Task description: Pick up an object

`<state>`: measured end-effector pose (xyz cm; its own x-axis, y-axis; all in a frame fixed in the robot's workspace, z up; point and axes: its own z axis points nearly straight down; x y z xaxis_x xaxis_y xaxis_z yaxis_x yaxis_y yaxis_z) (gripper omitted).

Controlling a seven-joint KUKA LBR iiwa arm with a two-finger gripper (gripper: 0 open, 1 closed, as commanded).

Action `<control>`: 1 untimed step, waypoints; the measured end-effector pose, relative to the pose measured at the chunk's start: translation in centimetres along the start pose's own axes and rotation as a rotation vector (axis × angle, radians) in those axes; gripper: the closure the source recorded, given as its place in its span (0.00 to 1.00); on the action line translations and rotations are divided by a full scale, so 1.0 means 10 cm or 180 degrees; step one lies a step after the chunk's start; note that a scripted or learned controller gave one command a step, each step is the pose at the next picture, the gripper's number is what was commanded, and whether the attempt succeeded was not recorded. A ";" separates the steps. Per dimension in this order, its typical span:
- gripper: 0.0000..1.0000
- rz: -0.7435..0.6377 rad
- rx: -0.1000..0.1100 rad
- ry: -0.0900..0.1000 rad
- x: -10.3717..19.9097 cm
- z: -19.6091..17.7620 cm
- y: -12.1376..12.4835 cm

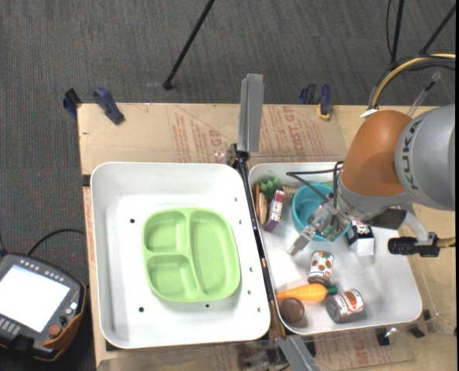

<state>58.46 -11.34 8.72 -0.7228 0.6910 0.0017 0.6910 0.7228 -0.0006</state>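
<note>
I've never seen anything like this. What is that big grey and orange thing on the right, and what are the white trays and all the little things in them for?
That grey and orange thing is a robot arm, photographed by a single camera fixed above the bench and looking down at a slant. The arm reaches in from the right, and at its end is a gripper with two fingers, its "hand". Its job here is to pick up an object.

On the bench sit two shallow white bins. The left bin holds a green divided plate. The right bin holds small toys and groceries: a teal bowl, two small cans, an orange carrot, a brown ball and a few small packets.

The gripper hangs over the right bin beside the bowl. I see nothing between its fingers, so it holds nothing yet.

The screen at lower left is a handheld control pad.
</note>
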 end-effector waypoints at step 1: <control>0.00 0.1500 0.0002 0.0000 -0.15 0.00 0.35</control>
<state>61.94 -9.89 8.69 -0.3304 0.9438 0.0011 0.9438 0.3304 -0.0020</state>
